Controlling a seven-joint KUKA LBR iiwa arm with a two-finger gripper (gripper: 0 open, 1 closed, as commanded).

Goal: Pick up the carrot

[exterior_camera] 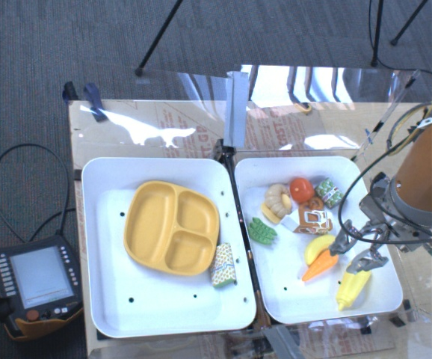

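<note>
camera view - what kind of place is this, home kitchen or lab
Most likely a robot lab or test cell, not a kitchen: a teach pendant lies on grey carpet, tripod legs stand behind the bench, and the food in the right bin, carrot included, looks like toys.

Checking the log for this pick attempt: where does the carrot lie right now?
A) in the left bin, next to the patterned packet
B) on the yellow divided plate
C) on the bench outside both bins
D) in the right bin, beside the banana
D: the carrot lies on the floor of the right bin, just below the banana, with the gripper close at its right.
</note>
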